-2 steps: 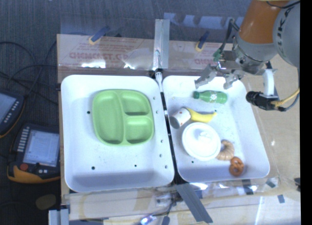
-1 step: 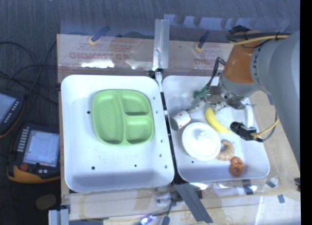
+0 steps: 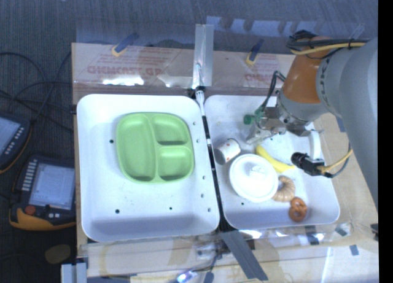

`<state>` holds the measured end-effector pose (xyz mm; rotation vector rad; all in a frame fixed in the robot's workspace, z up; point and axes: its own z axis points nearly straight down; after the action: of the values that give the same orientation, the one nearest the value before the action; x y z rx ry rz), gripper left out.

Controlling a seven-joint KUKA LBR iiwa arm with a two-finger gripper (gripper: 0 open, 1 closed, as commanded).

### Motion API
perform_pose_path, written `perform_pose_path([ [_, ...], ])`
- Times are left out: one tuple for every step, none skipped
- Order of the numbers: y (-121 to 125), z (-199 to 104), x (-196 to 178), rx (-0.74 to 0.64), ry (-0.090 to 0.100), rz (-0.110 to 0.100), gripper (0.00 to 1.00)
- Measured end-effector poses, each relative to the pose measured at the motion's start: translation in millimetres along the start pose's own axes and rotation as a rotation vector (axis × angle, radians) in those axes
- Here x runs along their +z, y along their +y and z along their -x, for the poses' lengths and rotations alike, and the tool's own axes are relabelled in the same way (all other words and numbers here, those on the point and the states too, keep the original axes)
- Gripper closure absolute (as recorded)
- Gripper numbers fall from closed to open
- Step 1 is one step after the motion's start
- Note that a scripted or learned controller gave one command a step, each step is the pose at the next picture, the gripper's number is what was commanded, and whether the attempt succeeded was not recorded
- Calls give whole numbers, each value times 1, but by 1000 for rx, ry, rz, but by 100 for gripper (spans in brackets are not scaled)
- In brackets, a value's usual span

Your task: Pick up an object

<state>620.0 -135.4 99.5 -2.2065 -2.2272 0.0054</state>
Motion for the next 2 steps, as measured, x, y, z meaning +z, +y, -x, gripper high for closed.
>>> perform_pose_path([
  [0,0,0,0,0,0,0],
  [-46,63,10,25,-4,18,0],
])
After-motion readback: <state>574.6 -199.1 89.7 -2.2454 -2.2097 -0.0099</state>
